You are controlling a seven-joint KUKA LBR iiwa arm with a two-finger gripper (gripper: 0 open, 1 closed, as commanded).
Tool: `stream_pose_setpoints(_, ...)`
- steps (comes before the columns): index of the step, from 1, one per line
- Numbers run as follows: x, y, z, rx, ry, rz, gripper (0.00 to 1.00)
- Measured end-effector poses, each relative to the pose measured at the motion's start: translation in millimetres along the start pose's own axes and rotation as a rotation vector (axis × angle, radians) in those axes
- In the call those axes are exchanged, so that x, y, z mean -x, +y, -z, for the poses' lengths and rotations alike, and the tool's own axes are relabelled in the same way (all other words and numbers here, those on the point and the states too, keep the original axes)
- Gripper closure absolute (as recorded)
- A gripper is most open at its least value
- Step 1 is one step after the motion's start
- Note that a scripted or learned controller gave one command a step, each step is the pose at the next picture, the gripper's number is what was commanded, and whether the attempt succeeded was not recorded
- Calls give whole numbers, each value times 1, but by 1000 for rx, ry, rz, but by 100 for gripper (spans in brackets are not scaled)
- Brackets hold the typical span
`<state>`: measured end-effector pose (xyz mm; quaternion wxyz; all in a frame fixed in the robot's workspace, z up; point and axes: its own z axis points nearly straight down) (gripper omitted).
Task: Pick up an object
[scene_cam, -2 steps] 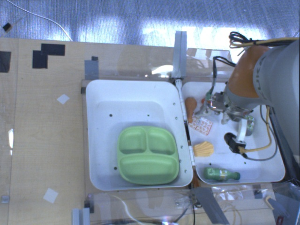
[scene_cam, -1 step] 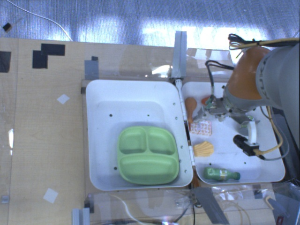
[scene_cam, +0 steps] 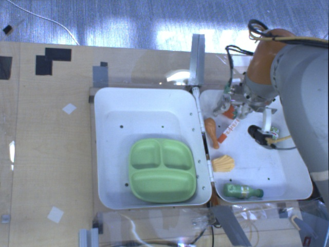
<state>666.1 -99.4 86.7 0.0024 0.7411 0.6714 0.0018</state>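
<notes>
A pale wooden desk (scene_cam: 46, 153) on grey-blue carpet (scene_cam: 128, 9) bears two white bins. The pincer (scene_cam: 232, 107) hangs over the right bin (scene_cam: 288, 174); its grip cannot be told. A carrot (scene_cam: 211, 131) lies beneath, just beside it.

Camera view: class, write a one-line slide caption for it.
Gripper over the right bin near an orange carrot; green divided plate in the left bin.

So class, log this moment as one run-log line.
hand over right bin | below: red-white tube, carrot | green tray in left bin
</notes>
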Motion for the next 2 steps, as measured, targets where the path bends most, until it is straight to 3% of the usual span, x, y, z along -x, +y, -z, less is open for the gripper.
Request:
stream_pose_setpoints(1,-1,0,11,-1,-2,7,100)
stream_pose_setpoints(2,-54,-6,101,1,1,-15,100)
